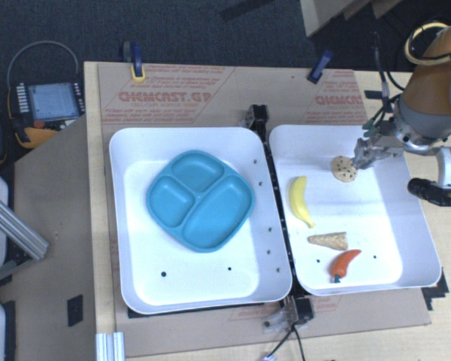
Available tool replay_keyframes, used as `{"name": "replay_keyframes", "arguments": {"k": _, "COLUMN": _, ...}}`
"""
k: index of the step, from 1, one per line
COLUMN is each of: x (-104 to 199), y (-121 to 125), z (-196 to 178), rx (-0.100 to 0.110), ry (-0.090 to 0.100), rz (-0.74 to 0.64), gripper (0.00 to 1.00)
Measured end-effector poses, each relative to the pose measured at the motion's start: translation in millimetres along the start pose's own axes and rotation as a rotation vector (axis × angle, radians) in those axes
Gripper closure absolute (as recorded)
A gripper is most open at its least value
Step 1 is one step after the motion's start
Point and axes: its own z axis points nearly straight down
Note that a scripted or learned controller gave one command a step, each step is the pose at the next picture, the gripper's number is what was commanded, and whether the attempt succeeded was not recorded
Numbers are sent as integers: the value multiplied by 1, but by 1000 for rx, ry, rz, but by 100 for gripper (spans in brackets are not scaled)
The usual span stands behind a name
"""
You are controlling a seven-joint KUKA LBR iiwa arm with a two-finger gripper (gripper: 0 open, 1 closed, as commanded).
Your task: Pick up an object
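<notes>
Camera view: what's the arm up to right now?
The KUKA arm reaches in from the right, with its gripper low in the right bin, right beside the cookie. Whether it has hold of the cookie can't be told from here. A banana, a pale wedge-shaped piece and a red pepper lie untouched further down that bin. The left bin holds a blue divided plate.

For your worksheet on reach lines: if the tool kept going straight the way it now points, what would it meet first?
Most likely the cookie, which lies right at the tool tip in the right bin; height above it is unclear.
</notes>
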Motion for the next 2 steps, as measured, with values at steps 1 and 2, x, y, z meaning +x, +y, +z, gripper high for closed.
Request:
{"name": "replay_keyframes", "arguments": {"k": 1, "x": -5, "y": 7, "z": -46, "rx": 1, "ry": 0, "rz": 1, "gripper": 100}}
{"name": "replay_keyframes", "arguments": {"k": 2, "x": -6, "y": 8, "z": -111, "rx": -2, "ry": -1, "rz": 1, "gripper": 100}}
